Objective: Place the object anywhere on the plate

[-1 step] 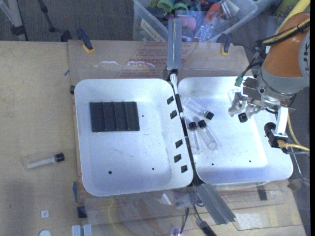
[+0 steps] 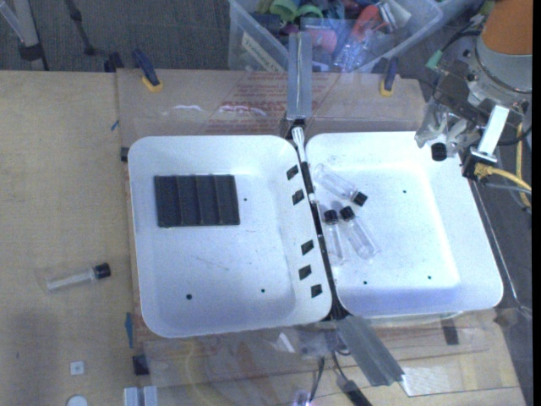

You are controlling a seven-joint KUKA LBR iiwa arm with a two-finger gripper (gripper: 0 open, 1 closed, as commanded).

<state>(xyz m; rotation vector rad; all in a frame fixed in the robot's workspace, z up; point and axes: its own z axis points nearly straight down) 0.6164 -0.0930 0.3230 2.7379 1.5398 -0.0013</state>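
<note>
Robotics lab bench, two white bins (image 2: 385, 299) clamped side by side on a plywood top (image 2: 59, 159), clear tub of mixed colourful objects (image 2: 334, 11) behind, loose cabling (image 2: 507, 176) at right, probably a tripod leg (image 2: 21, 19) far left

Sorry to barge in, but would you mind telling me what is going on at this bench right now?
A robot arm is set to move an object onto the dark plate lying in the left bin. For now its gripper hangs above the far right corner of the right bin, with nothing visibly between its fingers. Three clear vials with black caps lie clustered near that bin's left wall. Another vial lies on the bench left of the bins.
</note>
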